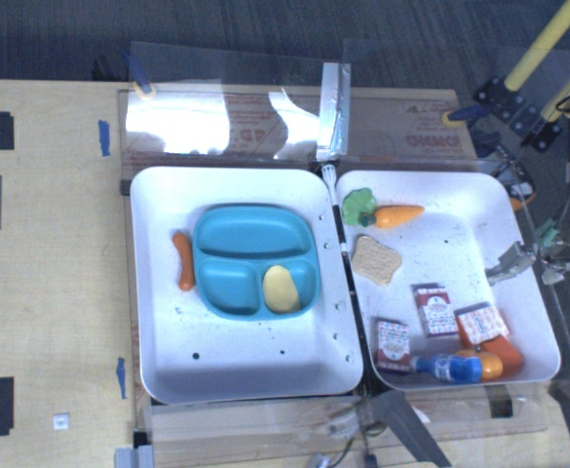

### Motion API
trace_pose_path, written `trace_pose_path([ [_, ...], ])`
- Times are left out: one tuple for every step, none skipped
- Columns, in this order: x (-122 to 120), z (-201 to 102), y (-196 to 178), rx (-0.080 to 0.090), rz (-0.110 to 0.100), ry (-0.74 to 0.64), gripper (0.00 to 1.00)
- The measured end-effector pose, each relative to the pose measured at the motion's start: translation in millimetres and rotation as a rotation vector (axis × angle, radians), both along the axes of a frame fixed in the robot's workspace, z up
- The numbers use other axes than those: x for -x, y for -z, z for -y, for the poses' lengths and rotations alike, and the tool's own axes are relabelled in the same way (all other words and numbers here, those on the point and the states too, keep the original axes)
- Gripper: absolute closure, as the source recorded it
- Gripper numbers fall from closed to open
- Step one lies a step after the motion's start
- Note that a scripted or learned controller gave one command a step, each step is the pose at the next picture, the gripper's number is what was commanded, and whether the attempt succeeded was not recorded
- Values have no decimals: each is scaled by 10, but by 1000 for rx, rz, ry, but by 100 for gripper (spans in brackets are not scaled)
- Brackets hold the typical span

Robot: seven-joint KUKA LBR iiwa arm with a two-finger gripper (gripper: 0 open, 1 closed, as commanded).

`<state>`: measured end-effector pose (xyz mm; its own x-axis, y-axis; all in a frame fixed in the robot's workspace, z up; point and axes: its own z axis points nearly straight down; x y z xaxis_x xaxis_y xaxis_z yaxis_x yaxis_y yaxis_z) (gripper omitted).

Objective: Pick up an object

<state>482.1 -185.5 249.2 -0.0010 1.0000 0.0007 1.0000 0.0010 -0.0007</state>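
Hovering at the right bin's (pixel 460 188) right rim, the hand (pixel 530 254) is showing blurred; grip state cannot be told. Lying in that bin: carrot (pixel 399 215), bread slice (pixel 375 259), three small cartons (pixel 432 310), blue bottle (pixel 447 367). Sitting in the left bin (pixel 163 349): blue tray (pixel 253 258) holding a yellow lemon (pixel 282 289), orange sausage (pixel 184 260) beside.

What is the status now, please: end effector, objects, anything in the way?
End effector at right bin's right edge, holding nothing. Carrot, bread slice, small cartons, bottle untouched. No obstruction.
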Motion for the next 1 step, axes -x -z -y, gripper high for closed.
trace_pose_path([
  [-314,-502,1178,-3,-8,-103,0],
])
